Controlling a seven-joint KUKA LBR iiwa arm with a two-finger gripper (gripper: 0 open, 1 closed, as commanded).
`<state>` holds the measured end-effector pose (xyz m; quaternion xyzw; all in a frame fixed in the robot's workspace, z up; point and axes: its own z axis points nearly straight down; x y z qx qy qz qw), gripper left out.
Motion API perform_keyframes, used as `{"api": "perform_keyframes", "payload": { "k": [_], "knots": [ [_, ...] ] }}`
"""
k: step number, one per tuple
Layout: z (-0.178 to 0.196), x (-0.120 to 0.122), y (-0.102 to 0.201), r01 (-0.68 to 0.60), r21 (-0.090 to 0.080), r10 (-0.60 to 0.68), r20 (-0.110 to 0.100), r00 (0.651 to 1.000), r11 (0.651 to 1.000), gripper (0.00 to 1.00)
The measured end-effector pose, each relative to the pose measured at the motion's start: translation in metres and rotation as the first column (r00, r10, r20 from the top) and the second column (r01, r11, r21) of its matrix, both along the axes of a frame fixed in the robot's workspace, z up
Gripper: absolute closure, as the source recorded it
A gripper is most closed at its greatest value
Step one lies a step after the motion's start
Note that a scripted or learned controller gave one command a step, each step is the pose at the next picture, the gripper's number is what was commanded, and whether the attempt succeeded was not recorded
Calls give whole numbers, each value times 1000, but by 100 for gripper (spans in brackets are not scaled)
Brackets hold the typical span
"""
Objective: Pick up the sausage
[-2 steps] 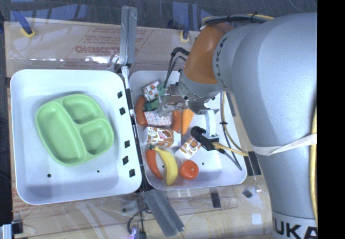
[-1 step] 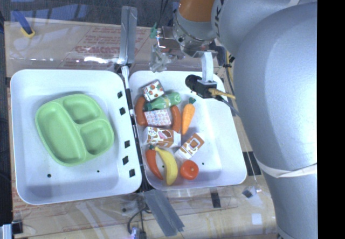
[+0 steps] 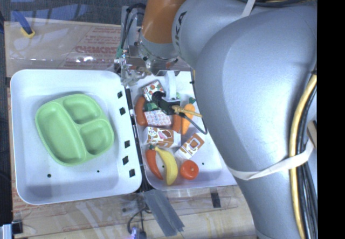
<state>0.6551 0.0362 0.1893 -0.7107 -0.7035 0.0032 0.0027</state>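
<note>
**Operator:** Where does the sausage lie, and how is the gripper placed to it?

**Inspector:** I take the reddish-brown, round-ended piece to be the sausage [image 3: 140, 111]. You will find it in the right bin [image 3: 215, 165], close against that bin's left wall, next to the divide from the left bin [image 3: 21, 125]. Its long axis runs along that wall, up and down in the camera view. A printed carton [image 3: 158, 119] lies just beside its right flank, touching or nearly so.

**Operator:** And the gripper?

**Inspector:** The gripper [image 3: 128, 74] hangs over the far rim, about where the two bins meet. The sausage lies near it, toward the near edge of the bin and slightly to the view's right. Nothing shows in the gripper's hold. The wrist hardware hides the tip, so I cannot tell whether the gripper is apart or together.

**Operator:** What does the next move call for?

**Inspector:** In my judgement, you need a short travel along the wall line toward the near edge, then a descent over the middle of the sausage. Close across its narrow width, that is, left to right in the view. The wall on one side and the carton on the other leave little room, which is the main risk. A second red piece [image 3: 152, 161] lies beside the banana [image 3: 170, 166] further down the bin, so do not mistake it for the target. The green plate [image 3: 74, 127] in the left bin plays no part.
</note>
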Motion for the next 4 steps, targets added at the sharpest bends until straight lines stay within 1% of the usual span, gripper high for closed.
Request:
{"api": "perform_keyframes", "payload": {
  "k": [1,2,3,4],
  "knots": [
    [0,0,0,0,0,0,0,1000,1000,0],
    [1,-65,-55,12,0,-12,1,1000,1000,0],
    [1,-140,-24,6,0,-6,1,1000,1000,0],
    [79,-162,-58,-111,1,111,4,994,994,0]
  ]
}}
